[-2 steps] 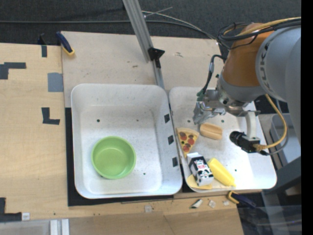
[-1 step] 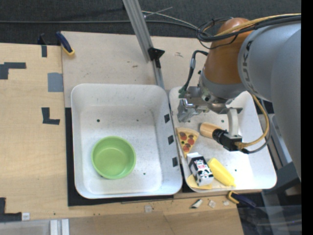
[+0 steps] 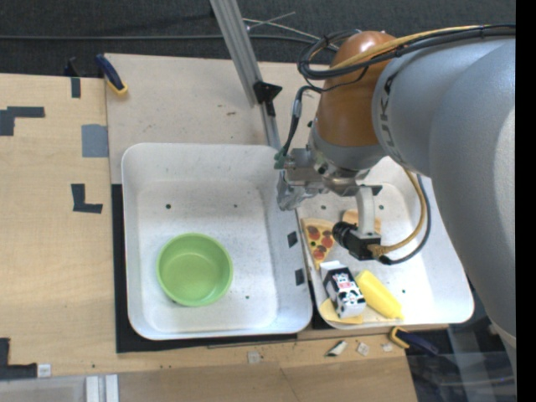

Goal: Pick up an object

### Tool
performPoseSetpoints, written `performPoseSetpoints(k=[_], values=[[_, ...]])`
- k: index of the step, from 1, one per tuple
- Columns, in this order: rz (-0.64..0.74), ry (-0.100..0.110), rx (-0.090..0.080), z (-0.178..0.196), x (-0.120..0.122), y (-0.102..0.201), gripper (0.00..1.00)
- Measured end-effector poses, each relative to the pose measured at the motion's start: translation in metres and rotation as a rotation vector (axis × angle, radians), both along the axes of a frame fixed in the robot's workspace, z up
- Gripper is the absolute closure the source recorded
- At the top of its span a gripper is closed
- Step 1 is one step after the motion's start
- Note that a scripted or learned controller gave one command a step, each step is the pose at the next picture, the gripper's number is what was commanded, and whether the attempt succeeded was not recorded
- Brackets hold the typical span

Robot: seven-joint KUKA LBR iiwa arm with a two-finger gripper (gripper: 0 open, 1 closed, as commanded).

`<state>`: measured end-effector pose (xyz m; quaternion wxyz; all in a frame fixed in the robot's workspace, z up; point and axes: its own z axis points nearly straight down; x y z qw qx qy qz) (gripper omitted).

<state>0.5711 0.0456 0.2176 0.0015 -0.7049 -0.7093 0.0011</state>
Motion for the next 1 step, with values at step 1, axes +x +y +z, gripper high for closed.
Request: performPoseSetpoints(k=[1], values=[[-0.001, 0.002, -0.001, -0.0057, 0.0065, 0.0454, 1.00]])
